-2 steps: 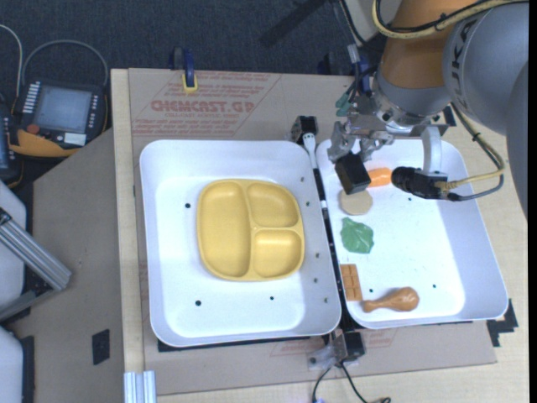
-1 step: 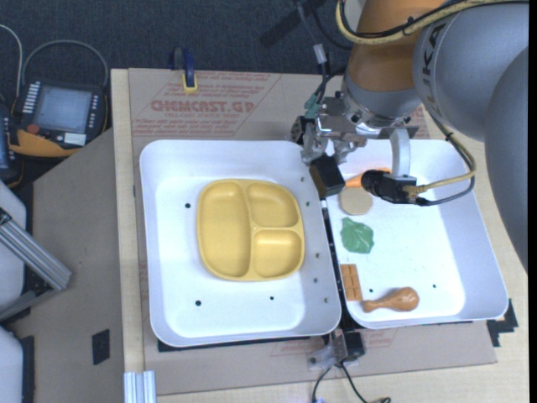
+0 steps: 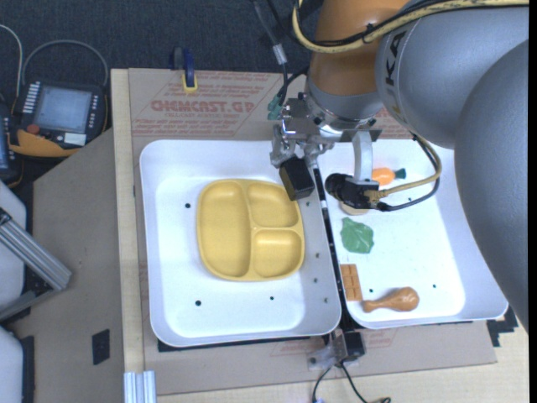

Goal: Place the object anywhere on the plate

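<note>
A yellow divided plate [image 3: 249, 227] lies in the left bin [image 3: 168, 250]. My gripper [image 3: 293, 164] hangs over the plate's upper right corner, close to the wall between the two bins. In the right bin [image 3: 436, 250] lie an orange carrot-like piece [image 3: 383, 175], a green leafy piece [image 3: 357, 236], a brown flat rectangle [image 3: 351, 282] and a tan drumstick-shaped piece [image 3: 392, 300]. I see nothing lying on the plate.
The grey arm with its orange band [image 3: 361, 23] covers the upper right of the view and overhangs the right bin. A handheld controller [image 3: 59, 112] sits off the bench at the left. Cardboard [image 3: 210, 99] lies under the bins.
</note>
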`<state>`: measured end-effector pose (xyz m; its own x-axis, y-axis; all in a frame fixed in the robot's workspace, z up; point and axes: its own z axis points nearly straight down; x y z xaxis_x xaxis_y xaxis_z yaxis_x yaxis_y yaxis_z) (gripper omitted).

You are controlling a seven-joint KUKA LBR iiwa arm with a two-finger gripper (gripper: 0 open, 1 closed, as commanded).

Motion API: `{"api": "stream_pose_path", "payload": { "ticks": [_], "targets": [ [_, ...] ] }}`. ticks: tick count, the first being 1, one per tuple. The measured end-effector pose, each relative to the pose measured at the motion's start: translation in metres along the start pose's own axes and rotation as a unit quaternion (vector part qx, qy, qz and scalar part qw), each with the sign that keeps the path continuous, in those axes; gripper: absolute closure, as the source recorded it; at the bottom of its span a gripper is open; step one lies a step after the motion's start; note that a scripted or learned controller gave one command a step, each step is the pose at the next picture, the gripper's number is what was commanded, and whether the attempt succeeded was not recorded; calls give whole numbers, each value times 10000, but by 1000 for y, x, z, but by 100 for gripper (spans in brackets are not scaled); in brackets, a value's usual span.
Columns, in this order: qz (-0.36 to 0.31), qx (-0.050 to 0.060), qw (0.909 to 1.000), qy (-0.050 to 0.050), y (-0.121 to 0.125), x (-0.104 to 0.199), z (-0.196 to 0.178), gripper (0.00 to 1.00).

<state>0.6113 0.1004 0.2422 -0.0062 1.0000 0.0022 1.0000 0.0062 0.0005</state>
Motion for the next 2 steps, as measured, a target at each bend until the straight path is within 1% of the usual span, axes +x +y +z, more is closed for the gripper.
{"api": "stream_pose_path", "payload": {
  "ticks": [1, 2],
  "targets": [
    [3, 31, 10000, -7, -8, 61, 17, 100],
    [27, 23, 10000, -11, -7, 58, 16, 0]
  ]
}}
